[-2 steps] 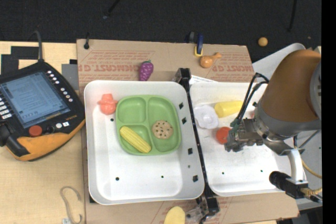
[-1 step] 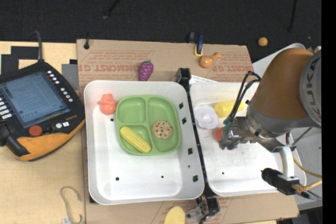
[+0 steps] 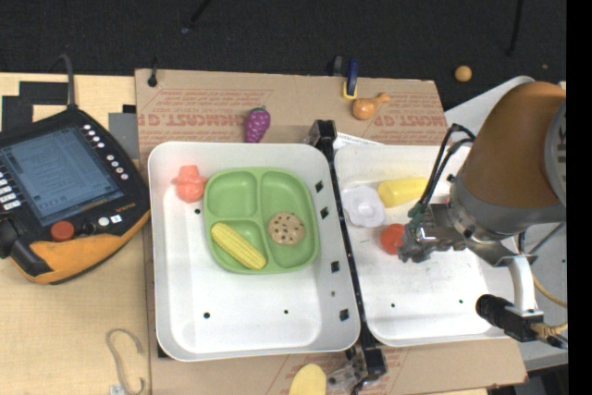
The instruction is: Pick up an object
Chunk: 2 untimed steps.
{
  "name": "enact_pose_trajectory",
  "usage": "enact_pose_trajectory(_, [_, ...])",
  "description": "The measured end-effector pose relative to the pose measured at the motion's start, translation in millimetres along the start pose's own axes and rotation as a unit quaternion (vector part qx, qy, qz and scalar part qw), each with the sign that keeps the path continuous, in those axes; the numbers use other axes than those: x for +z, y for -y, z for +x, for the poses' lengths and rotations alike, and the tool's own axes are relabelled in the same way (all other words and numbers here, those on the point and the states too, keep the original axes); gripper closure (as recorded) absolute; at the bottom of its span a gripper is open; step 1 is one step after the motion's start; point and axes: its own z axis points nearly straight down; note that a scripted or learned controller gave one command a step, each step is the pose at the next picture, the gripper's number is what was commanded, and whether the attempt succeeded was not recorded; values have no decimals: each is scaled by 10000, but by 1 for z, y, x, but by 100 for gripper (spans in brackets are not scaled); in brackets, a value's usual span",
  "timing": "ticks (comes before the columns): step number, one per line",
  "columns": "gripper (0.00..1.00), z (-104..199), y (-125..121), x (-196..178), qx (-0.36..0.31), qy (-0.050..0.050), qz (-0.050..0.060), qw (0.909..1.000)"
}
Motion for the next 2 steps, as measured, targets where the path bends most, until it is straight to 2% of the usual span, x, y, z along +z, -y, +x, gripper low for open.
enact_pose_trajectory(1, [100, 13, -1, -7, -4, -4, -3, 10000])
enact_pose_trajectory(2, [100, 12, 3, -7, 16, -5, 5, 10000])
